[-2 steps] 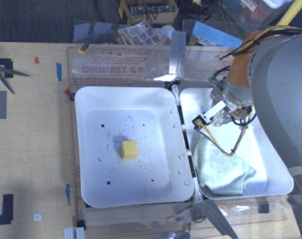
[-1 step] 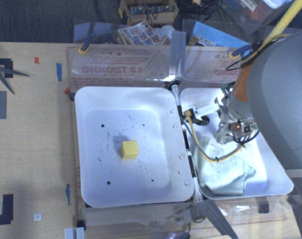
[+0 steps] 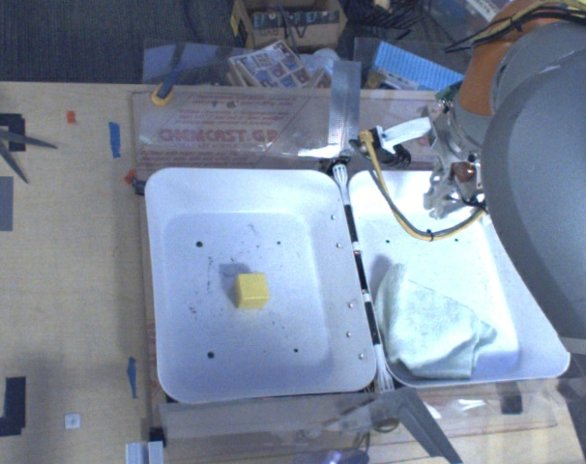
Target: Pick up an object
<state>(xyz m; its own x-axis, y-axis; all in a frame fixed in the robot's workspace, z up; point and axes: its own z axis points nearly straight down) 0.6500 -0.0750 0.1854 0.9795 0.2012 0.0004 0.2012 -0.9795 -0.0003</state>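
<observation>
A small yellow cube (image 3: 251,290) lies near the middle of the left white bin (image 3: 177,211). A crumpled pale cloth (image 3: 430,321) lies in the near half of the right white bin (image 3: 535,341). My gripper (image 3: 454,188) hangs over the far part of the right bin, well above and behind the cloth, with nothing visibly in it. The grey arm with its orange band (image 3: 486,61) covers the right bin's right side.
A yellow cable (image 3: 399,216) loops from the wrist down over the far end of the right bin. A clear plastic sheet (image 3: 235,129) lies behind the bins. Boxes and clutter stand past the bench's far edge. Bare wooden bench (image 3: 61,259) stretches to the left.
</observation>
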